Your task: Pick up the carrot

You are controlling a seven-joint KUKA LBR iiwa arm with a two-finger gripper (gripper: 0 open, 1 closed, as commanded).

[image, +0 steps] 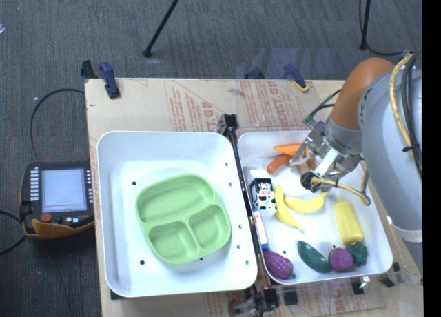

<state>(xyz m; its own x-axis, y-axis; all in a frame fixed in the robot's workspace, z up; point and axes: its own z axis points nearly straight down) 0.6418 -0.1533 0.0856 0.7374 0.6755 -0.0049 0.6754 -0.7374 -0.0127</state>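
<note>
Setting: dark carpet surrounds a plywood bench (172, 105) that bears two shallow white bins side by side; a tripod leg stands behind and a teach pendant (58, 195) lies on the floor at the left.
Left bin: the left bin (114, 171) holds a green divided plate (182, 218).
Right bin: the right bin (379, 240) holds a carrot (284, 156), two bananas (296, 207), a corn cob (349, 221), a small cow-patterned carton (262, 195), a purple bunch of grapes (278, 264), a dark green vegetable (313, 256) and a purple piece (341, 259).
Carrot position: it lies near the bin's far left corner, with one orange piece slanting toward the divider and another orange piece just behind it; whether these are one object or two cannot be told.
Arm: grey with an orange band, reaching in from the right.
Gripper: the gripper (311, 165) sits just beside the carrot's right end, low over the bin floor.
Jaw state: cannot be told; the wrist and cabling hide them, and nothing is visibly held.
Handling judgement: the carrot looks like a light, stiff plastic toy, smooth and rounded, so it may roll or slip out of a pinch.
Where to grip: probably across the thick middle, jaws square to its long axis, away from the tapered tip.
Risk: the bin wall and divider crowd the carrot's far side.
</note>
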